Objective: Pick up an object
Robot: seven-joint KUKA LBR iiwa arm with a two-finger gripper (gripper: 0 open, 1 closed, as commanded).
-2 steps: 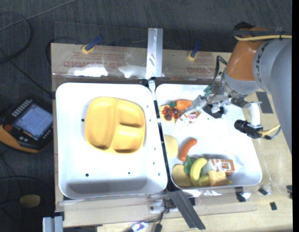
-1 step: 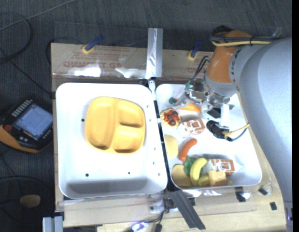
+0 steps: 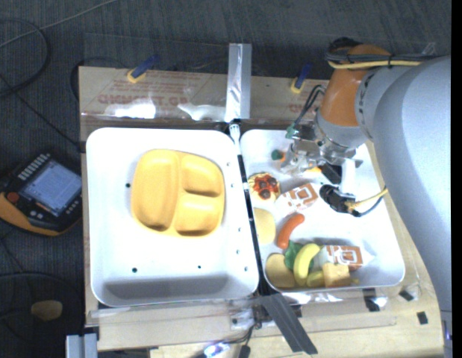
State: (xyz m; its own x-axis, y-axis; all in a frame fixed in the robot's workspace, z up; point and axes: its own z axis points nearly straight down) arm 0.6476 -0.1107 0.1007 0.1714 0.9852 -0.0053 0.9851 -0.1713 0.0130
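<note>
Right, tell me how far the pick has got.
Early stage. Done: the gripper is down in the right bin, near its far end. In hand: nothing visibly held. Left: the grasp and lift; the sausage, banana and other toys lie in the bin, and the yellow tray sits in the left bin.

A single fixed camera looks down from above at a slight slant on the brown wooden bench (image 3: 141, 88), far enough off to take in both shallow white plastic bins (image 3: 111, 274), with dark floor showing toward 9 and 12 o'clock.
</note>
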